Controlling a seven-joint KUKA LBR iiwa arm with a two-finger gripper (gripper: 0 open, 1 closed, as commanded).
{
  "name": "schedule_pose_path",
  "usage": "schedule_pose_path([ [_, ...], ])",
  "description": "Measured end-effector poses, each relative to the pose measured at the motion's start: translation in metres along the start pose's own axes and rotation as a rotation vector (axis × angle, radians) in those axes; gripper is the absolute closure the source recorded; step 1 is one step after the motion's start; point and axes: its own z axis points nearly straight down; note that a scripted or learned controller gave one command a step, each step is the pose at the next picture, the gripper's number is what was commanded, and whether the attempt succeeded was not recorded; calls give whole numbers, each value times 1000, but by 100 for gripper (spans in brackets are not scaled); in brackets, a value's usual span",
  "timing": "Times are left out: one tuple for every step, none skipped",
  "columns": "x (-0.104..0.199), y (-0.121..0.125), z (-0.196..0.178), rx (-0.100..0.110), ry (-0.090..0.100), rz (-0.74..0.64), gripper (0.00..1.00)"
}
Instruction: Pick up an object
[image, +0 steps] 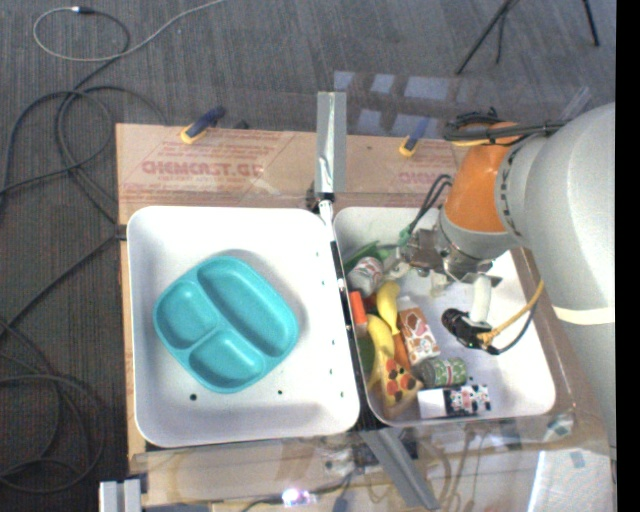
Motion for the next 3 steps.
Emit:
schedule_pose_path([
  [1,2,-10,-3,3,-1,100],
  [-4,2,-10,-3,-4,4,0],
  [-3,-42,-2,-8,1,-3,0],
])
